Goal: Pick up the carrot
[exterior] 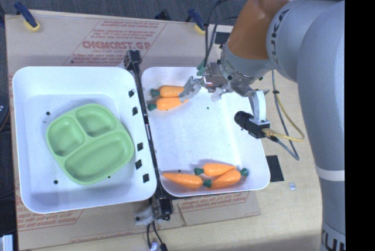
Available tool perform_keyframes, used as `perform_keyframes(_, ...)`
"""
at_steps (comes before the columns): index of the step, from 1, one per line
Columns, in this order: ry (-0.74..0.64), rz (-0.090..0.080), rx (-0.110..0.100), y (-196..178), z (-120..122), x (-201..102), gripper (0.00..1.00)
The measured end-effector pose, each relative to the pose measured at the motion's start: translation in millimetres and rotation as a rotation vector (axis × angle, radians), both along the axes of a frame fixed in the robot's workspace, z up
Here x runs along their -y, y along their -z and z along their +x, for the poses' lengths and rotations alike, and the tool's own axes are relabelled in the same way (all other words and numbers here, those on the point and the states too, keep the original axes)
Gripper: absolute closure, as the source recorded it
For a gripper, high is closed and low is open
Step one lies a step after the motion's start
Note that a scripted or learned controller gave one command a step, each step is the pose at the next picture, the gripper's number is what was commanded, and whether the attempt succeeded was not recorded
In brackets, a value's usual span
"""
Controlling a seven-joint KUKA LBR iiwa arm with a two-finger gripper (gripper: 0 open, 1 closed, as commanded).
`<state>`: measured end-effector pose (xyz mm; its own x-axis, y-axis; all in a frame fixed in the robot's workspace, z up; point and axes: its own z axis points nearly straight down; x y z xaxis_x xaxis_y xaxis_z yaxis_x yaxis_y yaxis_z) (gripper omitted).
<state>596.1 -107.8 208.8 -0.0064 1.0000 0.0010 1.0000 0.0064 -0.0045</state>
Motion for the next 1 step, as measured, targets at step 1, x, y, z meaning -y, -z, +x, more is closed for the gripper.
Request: perform_keyframes(1, -0.001, -0.002, -0.001, 60.6, 42.0, -9.8, 0.0)
